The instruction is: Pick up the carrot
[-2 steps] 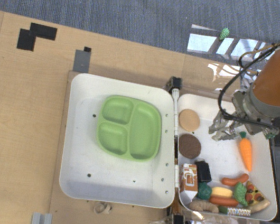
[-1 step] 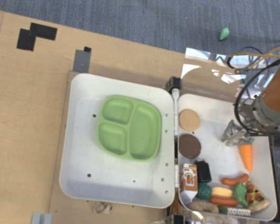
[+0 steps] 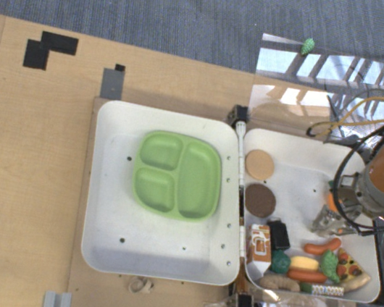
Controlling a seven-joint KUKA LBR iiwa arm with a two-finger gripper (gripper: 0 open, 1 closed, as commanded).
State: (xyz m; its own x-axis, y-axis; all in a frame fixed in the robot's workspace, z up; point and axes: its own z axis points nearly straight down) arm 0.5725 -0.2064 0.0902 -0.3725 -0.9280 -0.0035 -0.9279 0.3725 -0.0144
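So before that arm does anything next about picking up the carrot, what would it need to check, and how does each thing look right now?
1. Gripper is over the right bin, where the toy food lies: ok.
2. Carrot located: an orange piece shows right by the gripper, but whether it is the carrot: cannot tell.
3. Carrot between the fingers: cannot tell, the arm's wrist hides that spot.
4. Finger state, open or shut: cannot tell.
5. Nearby clutter: the sausage and broccoli lie just below the gripper, close enough to get bumped: not ok.
6. Green plate in the left bin sits well away from the arm: ok.
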